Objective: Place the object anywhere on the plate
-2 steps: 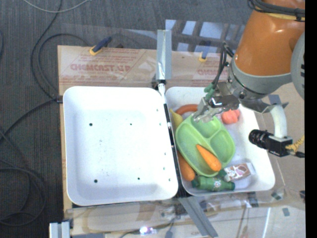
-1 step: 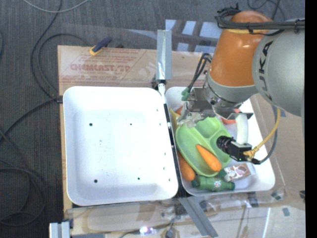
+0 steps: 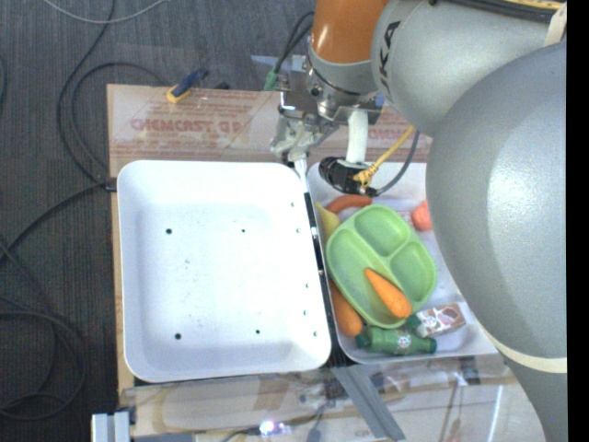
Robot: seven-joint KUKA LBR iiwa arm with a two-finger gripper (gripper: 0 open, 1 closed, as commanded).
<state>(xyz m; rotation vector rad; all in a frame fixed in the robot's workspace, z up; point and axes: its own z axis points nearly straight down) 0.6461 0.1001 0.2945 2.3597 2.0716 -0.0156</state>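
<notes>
From the overhead camera we see the grey two-finger gripper above the far rim between the bins; we cannot tell its state. A tapered orange toy carrot lies on the green divided plastic plate in the right white bin. We would lift straight up without nudging the plate.

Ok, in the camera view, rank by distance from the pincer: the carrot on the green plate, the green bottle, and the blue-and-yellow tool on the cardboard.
1. Blue-and-yellow tool, to the left of the pincer on the cardboard.
2. Carrot, on the green plate in the right bin.
3. Green bottle, at that bin's near edge.
</notes>
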